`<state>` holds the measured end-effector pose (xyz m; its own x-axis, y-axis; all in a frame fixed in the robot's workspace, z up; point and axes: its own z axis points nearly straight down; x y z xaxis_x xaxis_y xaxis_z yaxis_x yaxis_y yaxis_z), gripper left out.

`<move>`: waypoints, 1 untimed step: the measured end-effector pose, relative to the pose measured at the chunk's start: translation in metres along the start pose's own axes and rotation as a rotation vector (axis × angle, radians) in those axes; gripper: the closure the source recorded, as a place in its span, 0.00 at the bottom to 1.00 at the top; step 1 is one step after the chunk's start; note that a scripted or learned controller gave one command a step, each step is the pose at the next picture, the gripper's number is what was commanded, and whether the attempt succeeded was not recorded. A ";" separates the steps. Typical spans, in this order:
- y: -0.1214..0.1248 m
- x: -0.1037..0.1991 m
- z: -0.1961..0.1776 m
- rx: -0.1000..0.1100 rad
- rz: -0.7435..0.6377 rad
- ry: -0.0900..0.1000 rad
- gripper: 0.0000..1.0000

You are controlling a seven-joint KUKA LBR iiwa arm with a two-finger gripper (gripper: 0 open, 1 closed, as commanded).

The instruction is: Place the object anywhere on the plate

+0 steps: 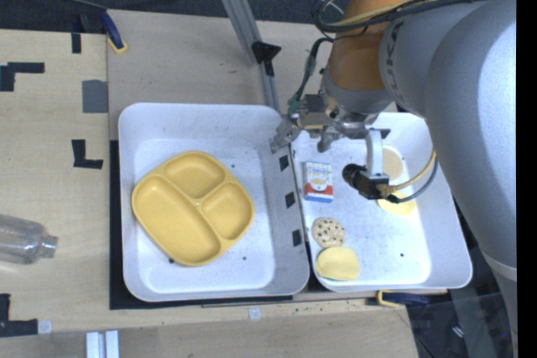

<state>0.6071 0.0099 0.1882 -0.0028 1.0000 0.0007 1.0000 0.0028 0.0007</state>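
Observation:
A yellow plate [193, 205] with three compartments lies in the left bin [143, 126]. In the right bin [436, 264] a small white carton with red and blue print [318, 181] lies near the dividing wall. In front of it are a round chocolate-chip cookie [327, 230] and a pale yellow rounded piece [337, 262]. My gripper [321, 140] hangs over the back left part of the right bin, just behind the carton and above it. Nothing shows in its grasp.
A pale yellow round thing [401, 199] lies at the right bin's middle, partly hidden by the robot's parts. A slanted metal post [239, 8] stands behind the bins. A clear plastic bottle [21, 241] lies on the bench at far left.

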 end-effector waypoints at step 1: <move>-0.002 0.000 -0.009 0.004 -0.001 0.001 1.00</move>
<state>0.6053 0.0099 0.1976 -0.0033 1.0000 0.0020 1.0000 0.0034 -0.0032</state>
